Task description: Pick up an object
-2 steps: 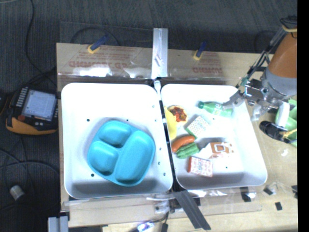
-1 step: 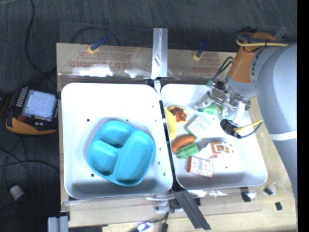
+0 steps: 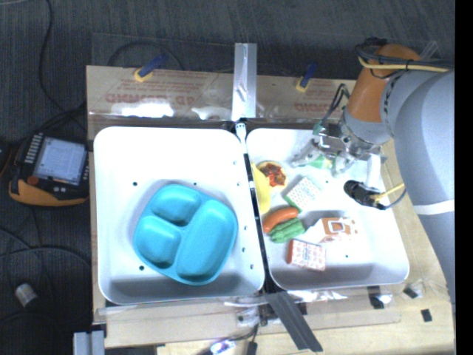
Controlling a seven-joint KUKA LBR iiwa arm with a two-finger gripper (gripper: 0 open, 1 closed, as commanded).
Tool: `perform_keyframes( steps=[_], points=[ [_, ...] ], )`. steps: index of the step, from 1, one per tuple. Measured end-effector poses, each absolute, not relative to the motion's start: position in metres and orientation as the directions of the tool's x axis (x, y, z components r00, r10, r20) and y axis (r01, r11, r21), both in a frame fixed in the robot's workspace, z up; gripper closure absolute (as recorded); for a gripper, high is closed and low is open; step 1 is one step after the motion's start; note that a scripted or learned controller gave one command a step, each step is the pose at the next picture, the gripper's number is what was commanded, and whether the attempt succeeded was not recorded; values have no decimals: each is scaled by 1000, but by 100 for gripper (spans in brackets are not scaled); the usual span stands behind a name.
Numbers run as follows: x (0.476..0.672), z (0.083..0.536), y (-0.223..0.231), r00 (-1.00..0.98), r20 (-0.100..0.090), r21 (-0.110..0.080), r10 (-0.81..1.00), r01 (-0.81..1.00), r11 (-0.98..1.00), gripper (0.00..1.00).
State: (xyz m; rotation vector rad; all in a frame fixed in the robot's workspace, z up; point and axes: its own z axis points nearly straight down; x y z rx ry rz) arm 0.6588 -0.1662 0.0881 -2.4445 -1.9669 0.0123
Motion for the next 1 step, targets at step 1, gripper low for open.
perform_keyframes(
  steps=[1],
  points=[
    [658, 94, -164, 211, -5, -14, 977, 977, -211, 100]
  ],
)
